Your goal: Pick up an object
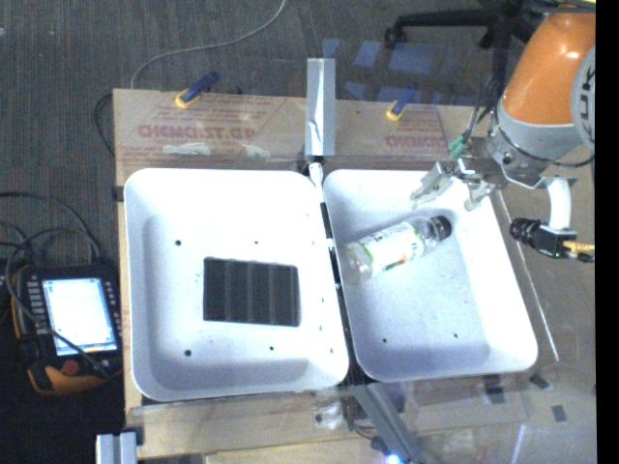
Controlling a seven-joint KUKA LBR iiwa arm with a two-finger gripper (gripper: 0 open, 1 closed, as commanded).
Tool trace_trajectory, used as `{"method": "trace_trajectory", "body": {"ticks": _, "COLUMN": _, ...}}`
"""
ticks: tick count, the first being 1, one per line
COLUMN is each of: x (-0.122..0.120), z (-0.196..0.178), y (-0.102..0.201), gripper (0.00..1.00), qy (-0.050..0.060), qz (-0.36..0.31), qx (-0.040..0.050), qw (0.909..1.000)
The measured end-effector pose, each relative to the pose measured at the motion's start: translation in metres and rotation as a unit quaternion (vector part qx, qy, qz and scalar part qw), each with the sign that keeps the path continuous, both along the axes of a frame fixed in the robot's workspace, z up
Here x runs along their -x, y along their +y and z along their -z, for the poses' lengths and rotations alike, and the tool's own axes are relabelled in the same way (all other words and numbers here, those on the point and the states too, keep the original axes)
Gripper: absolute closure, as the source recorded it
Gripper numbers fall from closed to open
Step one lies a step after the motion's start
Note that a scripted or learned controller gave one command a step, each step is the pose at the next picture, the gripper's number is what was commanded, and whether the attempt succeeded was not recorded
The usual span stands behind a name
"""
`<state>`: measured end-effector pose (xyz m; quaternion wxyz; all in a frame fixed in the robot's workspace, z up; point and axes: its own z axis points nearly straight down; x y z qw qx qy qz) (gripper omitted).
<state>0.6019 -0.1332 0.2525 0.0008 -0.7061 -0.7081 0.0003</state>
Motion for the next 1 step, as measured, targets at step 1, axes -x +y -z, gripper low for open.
{"method": "trace_trajectory", "body": {"ticks": 1, "x": -0.0087, "z": 0.1483, "y": -0.0297, "gripper": 0.0, "qy": -0.001, "qz": -0.062, "qx": -0.0003, "qw": 0.9981}}
